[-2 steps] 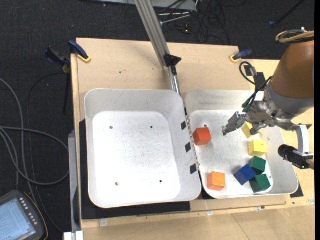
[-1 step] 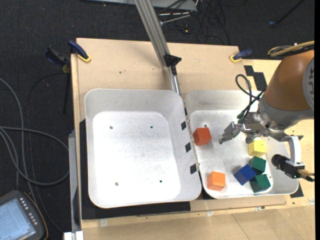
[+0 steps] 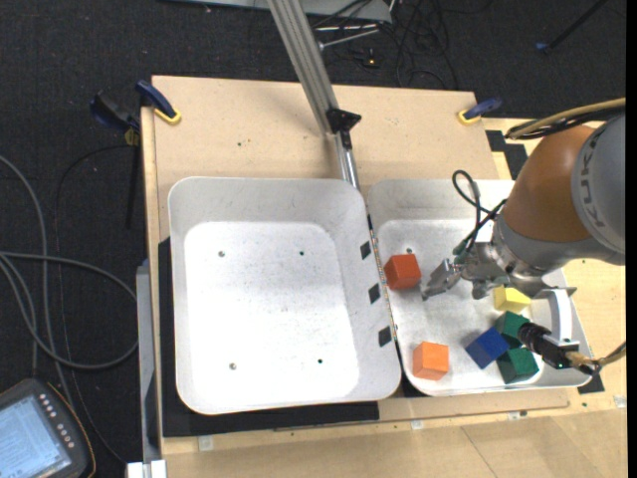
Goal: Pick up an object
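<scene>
In the right bin (image 3: 418, 229) lie several blocks: a red-orange cube (image 3: 402, 270) near its left wall, an orange cube (image 3: 431, 359) at the front, and a blue block (image 3: 488, 348), two green blocks (image 3: 518, 364) and a yellow block (image 3: 513, 298) at the front right. My gripper (image 3: 436, 281) hangs low over the bin's middle, just right of the red-orange cube and apart from it. It looks open, with nothing between its fingers. The arm's wrist hides part of the bin's right side.
The left bin (image 3: 189, 267) sits beside the right one, their walls meeting at a ridge (image 3: 376, 287). A slanted metal pole (image 3: 309, 58) crosses the back of the bench. Clamps (image 3: 159, 103) hold the bench corners.
</scene>
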### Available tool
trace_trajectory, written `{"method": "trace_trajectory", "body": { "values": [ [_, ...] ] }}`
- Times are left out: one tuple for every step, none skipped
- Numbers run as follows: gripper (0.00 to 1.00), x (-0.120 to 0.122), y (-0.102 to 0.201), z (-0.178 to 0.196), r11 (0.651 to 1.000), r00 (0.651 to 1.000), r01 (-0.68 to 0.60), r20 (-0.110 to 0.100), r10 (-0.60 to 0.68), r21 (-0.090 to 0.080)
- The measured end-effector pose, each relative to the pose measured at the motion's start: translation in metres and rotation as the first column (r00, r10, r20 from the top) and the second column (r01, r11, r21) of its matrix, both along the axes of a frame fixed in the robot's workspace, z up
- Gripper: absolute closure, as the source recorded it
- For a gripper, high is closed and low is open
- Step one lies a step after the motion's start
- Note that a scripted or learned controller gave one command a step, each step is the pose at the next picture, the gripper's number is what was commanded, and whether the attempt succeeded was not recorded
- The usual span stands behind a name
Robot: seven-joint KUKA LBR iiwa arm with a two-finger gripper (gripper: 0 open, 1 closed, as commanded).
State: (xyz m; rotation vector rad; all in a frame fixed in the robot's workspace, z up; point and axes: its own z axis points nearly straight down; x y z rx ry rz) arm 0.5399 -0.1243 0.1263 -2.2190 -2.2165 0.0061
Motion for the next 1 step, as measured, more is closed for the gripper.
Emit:
{"method": "trace_trajectory", "body": {
  "values": [
    [1.0,0.0021,-0.0006,0.0138,1.0,1.0,0.0,0.008,0.0,-0.002]
  ]
}}
